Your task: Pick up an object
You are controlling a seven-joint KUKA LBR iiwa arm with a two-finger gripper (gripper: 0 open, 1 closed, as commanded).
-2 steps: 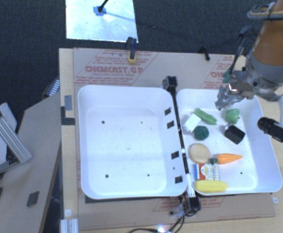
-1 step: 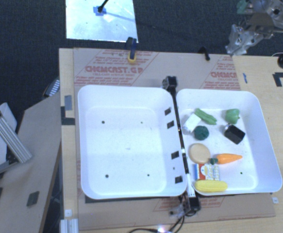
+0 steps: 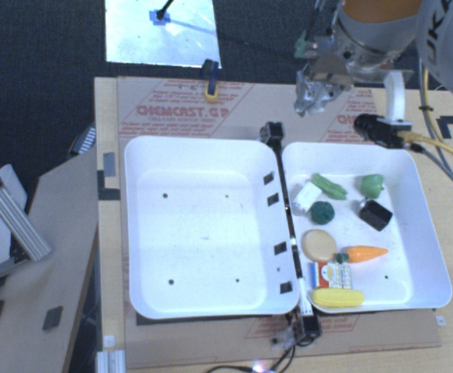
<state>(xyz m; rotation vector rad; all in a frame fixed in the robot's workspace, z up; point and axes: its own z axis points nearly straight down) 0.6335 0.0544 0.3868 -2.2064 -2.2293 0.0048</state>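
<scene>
Two bins sit side by side: the left bin (image 3: pixel 203 231) and the right bin (image 3: pixel 403 274). All nine loose things lie in the right bin, one of each. There is a green pod (image 3: pixel 329 186) tilted near the back and a white block (image 3: pixel 307 196) just beside its lower end. A dark green ball (image 3: pixel 322 212) touches that block, and a green lump (image 3: pixel 371 184) sits near the back. The black block (image 3: pixel 375 214) lies in front of the lump, the tan disc (image 3: pixel 319 245) lies flat, and the carrot (image 3: pixel 364 252) points right beside the disc. At the front are a small box (image 3: pixel 331 274) and a yellow piece (image 3: pixel 337 298) against the front wall. Four black clips (image 3: pixel 273 200) run down the seam between the bins. The gripper (image 3: pixel 313 99) hangs over the printed sheet (image 3: pixel 172 109) behind the right bin, apart from every thing in it and with nothing in its grasp. It is blurred, so whether it is spread or pressed together cannot be told. The arm (image 3: pixel 381 14) is cut off by the top edge. The white block is hard to pick out against the white floor. The box's print is too small to read, and its ends touch the disc and the yellow piece. The sheet's red lettering is partly covered by the bins. A shiny plate (image 3: pixel 162 18) lies beyond the bench on the dark floor.
</scene>
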